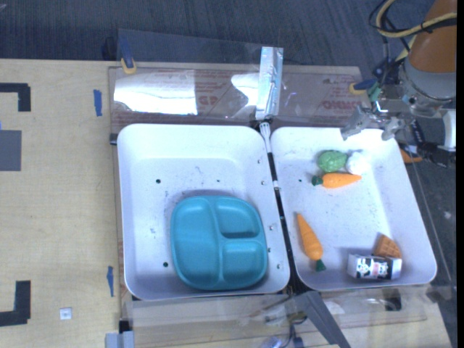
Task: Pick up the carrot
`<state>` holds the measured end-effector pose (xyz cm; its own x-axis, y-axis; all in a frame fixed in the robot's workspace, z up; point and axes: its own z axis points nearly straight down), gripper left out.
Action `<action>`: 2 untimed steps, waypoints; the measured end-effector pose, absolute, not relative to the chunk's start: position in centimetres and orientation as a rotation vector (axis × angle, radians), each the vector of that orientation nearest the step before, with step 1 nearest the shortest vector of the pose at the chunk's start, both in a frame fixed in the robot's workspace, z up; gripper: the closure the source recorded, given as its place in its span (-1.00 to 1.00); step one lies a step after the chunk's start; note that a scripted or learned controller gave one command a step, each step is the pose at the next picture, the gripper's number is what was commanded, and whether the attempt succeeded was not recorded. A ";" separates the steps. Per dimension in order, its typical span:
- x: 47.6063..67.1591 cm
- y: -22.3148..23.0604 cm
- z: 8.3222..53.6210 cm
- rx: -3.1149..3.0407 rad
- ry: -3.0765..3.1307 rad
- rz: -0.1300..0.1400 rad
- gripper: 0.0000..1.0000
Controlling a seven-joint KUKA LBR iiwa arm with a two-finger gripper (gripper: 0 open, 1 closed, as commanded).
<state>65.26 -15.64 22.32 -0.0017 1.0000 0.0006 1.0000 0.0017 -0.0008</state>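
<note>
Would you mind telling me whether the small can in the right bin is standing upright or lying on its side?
Lying on its side: the can stretches lengthwise across the right bin floor near the front corner, its printed side facing up, beside a waffle-patterned orange piece.

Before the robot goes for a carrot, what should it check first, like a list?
1. Carrot in sight: ok. One carrot lies at the right bin's left side, another carrot lies farther back.
2. Which carrot is meant: cannot tell, there are two.
3. Room around the near carrot: ok, it lies apart from the can and the waffle piece.
4. Room around the far carrot: not ok, the green vegetable and a white object touch or crowd it.
5. Gripper over a carrot: not ok, it sits at the bin's back rim.
6. Fingers ready: cannot tell.
</note>
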 end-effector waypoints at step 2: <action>62.1 -9.5 8.7 -2.201 -2.244 -0.004 -1.00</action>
